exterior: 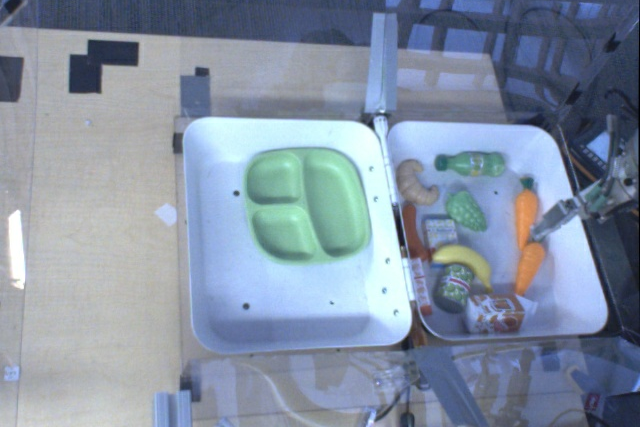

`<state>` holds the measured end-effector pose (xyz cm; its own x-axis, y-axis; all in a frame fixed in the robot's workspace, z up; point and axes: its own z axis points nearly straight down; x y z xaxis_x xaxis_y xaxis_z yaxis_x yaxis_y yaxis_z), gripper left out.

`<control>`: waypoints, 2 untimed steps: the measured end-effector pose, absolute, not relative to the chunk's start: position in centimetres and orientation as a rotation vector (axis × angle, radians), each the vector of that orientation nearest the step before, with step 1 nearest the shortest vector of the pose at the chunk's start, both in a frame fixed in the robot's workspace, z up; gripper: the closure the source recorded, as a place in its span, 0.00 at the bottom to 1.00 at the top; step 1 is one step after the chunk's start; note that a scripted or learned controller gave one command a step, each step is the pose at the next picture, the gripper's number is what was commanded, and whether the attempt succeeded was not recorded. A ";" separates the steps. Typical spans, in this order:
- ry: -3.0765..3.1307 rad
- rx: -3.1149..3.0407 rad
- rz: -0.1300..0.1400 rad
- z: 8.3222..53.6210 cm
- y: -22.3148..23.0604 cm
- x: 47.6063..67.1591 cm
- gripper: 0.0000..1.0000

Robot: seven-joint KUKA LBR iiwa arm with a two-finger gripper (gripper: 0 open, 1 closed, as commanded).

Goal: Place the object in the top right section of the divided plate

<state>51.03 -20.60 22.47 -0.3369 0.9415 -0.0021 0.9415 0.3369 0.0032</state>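
My fingers [548, 225] reach in from the right over the right bin [575, 260], a thin grey tip hanging near the two carrots. I cannot tell whether they are spread or closed; from this angle they show as one slim shape, and nothing is visibly between them. The tip sits just beside the upper carrot [525, 211], which lies upright along the bin's right part, and just above the lower carrot [530, 266], which tilts down and to the left. Whether I touch either one I cannot tell.

Further left in the same bin lie a yellow banana [465, 261], a green bumpy piece like a bunch of grapes [466, 210], and a small grey-white packet [440, 233] between them. A green bottle [470, 163] lies on its side near the far wall, with a tan curved piece [413, 183] near it to the left. A red stick-like item [410, 233] runs along the left wall. Near the front sit a dark green can [454, 290] and a red and white carton [497, 314], close together.

The left bin [215, 285] holds the green divided plate [305, 204], roughly centred, well apart from my fingers. Its three sections hold nothing. Both bins rest side by side on the pale wooden desk [90, 245].
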 end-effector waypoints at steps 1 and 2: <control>2.589 1.779 0.002 11.0 -20.6 49.1 0.00; 2.422 1.999 0.002 18.3 -6.5 48.9 0.00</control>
<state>48.90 -6.50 18.28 -0.1895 0.9819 -0.0002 0.9819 0.1895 0.0022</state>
